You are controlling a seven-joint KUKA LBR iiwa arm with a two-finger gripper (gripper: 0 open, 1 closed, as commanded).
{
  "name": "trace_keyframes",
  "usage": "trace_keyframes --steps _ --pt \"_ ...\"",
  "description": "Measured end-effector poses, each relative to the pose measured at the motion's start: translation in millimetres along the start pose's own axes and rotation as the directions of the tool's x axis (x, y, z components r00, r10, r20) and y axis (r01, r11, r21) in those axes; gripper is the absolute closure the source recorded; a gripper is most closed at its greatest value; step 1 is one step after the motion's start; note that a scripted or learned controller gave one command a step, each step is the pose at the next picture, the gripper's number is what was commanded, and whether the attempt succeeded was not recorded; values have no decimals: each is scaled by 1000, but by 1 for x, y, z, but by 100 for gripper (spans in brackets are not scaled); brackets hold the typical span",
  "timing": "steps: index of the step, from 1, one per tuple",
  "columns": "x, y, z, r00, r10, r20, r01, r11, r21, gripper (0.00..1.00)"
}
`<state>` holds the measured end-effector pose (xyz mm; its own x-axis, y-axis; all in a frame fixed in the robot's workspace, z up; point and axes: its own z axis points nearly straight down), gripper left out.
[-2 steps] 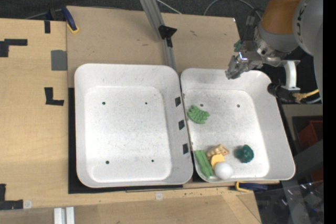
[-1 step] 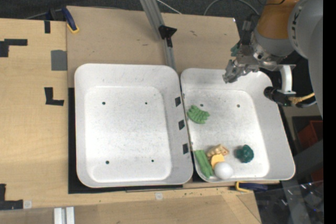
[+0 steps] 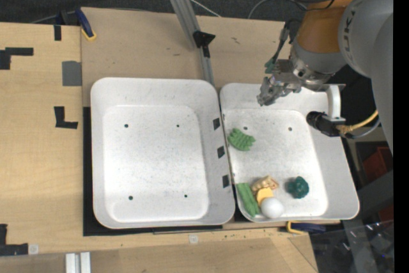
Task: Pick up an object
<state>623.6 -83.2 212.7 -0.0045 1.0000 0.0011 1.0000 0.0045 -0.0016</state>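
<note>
My gripper [image 3: 267, 97] hangs over the far rim of the right bin [image 3: 332, 156], with nothing visible between its fingers. In that bin a light green ridged piece [image 3: 241, 139] lies near the left wall, well below the gripper. At the bin's near edge sit a green strip [image 3: 248, 199], a tan object [image 3: 264, 187], a white ball [image 3: 272, 207] and a dark green round object [image 3: 297, 187].
The left bin [image 3: 153, 150] lies beside the right one, with a dark hinge strip between them. A slanted grey metal bar [image 3: 182, 6] crosses the bench behind the bins. Cables and a black fitting [image 3: 319, 121] hang off the arm at the right bin's right side.
</note>
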Motion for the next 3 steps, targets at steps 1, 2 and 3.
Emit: trace_keyframes --steps 1,2,3 --pt "59 -11 5 1000 -2 -1 2 1000 2 100" --pt "104 -25 9 1000 -1 0 1 1000 2 100" --pt "159 -41 13 1000 -2 -1 2 1000 3 100"
